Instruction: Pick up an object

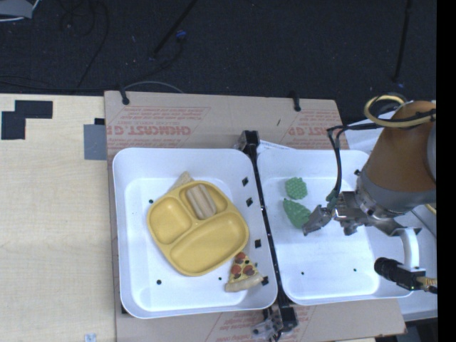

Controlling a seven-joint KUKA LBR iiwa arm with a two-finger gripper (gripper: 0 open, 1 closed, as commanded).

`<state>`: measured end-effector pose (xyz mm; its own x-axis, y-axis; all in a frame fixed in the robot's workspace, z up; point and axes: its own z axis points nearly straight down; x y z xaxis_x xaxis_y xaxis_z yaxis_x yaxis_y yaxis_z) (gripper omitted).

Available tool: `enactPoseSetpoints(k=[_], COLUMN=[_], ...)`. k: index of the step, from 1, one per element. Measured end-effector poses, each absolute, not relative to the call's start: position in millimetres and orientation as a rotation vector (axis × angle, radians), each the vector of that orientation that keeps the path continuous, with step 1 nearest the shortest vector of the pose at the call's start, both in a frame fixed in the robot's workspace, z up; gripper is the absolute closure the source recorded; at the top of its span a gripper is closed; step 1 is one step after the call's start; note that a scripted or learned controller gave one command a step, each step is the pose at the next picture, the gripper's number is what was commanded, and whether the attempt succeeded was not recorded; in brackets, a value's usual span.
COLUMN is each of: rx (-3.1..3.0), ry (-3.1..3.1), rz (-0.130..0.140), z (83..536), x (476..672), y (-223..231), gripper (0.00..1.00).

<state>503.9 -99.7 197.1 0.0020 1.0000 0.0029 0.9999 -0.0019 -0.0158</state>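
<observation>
Camera view. Two shallow white plastic bins sit side by side on a sheet of printed brown cardboard [214, 120] in the lower centre of the frame.

The left bin [132, 184] holds a yellow plastic divided plate [206, 244] with three compartments, lying flat at a slant. A tan, roll-shaped toy food piece [201, 201] lies in the plate's upper right compartment. A small toy pizza slice [244, 272] with red spots lies on the bin floor just beside the plate's lower right edge, near the black divider between the bins.

The right bin [335, 283] holds two green items in its upper left part: a small, bumpy, rounded green piece [296, 187] and, just below it, a darker green wedge-shaped piece [296, 211]. Whether the two touch cannot be told.

The grey arm with its orange band [402, 155] enters from the right of the frame and reaches over the right bin. The gripper [313, 223] sits at the right edge of the green wedge-shaped piece, close against it. Its fingers are dark and too small to resolve; whether they are apart, together, or clamped on the piece cannot be told. Black cables run along the arm.
</observation>
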Motion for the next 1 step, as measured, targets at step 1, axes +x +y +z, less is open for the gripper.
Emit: enactPoseSetpoints(k=[1], rx=[-2.219], ry=[-2.218], rz=[0.004], z=[202.3], x=[506.5], y=[-100.2], gripper=[0.00])
